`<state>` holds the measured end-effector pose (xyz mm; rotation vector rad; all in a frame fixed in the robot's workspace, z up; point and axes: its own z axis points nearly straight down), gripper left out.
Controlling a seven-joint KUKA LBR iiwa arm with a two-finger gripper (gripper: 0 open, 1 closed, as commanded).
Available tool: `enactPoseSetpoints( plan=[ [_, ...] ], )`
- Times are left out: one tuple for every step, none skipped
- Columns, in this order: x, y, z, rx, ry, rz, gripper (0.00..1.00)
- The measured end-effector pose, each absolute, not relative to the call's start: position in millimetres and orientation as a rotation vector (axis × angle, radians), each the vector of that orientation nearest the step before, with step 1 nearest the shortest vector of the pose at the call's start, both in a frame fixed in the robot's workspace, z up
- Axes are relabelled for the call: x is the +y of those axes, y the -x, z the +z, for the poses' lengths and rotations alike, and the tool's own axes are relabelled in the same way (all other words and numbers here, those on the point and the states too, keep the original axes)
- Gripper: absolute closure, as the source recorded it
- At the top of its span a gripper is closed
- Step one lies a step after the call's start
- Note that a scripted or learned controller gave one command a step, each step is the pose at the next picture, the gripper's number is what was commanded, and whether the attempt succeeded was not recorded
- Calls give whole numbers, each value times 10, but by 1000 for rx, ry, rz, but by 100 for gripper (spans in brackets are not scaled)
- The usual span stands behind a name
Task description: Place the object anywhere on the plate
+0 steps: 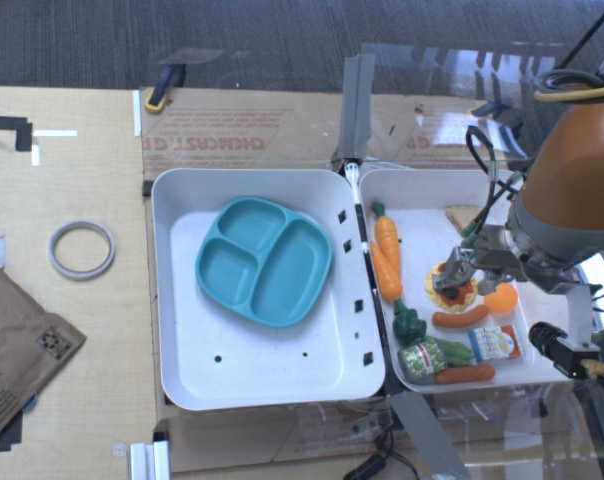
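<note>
**Readable text on the bench**

The flattened cardboard sheet (244, 128) behind the bins bears red print, upside down, too blurred to read for sure; the brown box (17, 353) at lower left shows "BOX" beside a small square code; the small carton's (494, 344) label is illegible.

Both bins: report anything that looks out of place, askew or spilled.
Nothing stands out. The blue plate lies flat in the left bin. The toy foods, among them two carrots, lie loosely piled in the right bin, all inside its walls, with the gripper low over them.
</note>
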<state>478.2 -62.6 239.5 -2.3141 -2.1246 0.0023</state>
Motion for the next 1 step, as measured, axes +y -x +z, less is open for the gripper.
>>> enactPoseSetpoints(
  plan=[
    [-151, -5158, 1924, -2263, 2175, 8, 100]
  ],
)
